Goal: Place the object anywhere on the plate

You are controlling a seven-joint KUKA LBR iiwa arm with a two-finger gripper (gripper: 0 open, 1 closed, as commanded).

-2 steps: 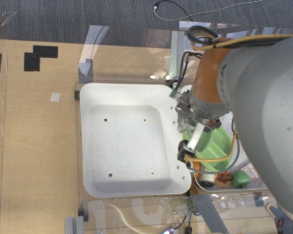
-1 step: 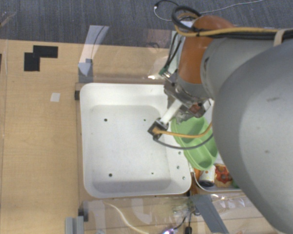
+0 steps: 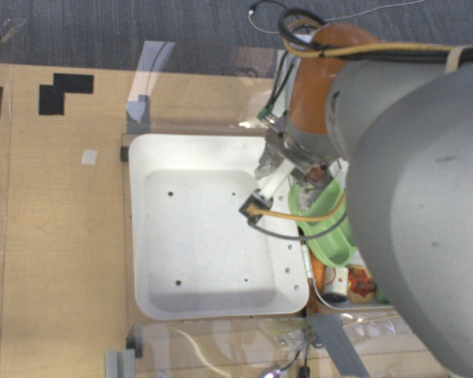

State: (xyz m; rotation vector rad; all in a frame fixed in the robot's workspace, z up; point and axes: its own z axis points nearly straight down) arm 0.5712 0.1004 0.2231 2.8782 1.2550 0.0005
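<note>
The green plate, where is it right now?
In the camera view the green plate lies in the right-hand bin, just past the left bin's right wall, partly hidden under the grey arm, with small objects just below it.

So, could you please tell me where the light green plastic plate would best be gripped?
Probably at the light green plastic plate's exposed raised rim on its left, coming from above. The grey arm covers its right part, and that thin upturned edge suits the pincer.
</note>
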